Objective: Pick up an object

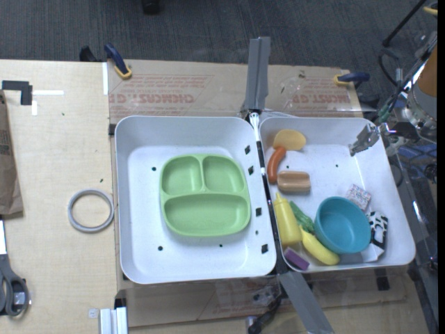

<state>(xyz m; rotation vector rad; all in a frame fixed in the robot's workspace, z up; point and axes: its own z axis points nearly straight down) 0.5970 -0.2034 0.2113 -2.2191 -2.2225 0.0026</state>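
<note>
Bench: pale wood under two shallow white bins side by side; dark carpet lies beyond its far edge
Gripper: the gripper (363,140) hangs at the far right rim of the right bin (334,160); it shows as a small grey tip, too small to tell whether it is released or clenched; nothing visible is in its grasp
Candidates: all lie to the gripper's left and nearer the camera; the blue bowl (341,225) sits nearest, below and slightly left; the brown roll (294,181) is further left, standing apart on bare bin floor
Cluster: the yellow bottle (286,220), a green piece (302,216), the banana (319,248) and a purple piece (296,259) crowd together against the bowl's left side
Far corner: an orange-yellow piece (290,140) and the red sausage (275,164) lie against the divider, well left of the gripper
Left bin: the green divided plate (205,195) rests well apart from the gripper, across the divider
Advice: the brown roll looks the cleanest pick, since it has room on both sides; the approach should come straight down over its middle; the crowded cluster risks a snag or a double grab; the bowl's rim offers a grip only if one side goes inside it
</note>
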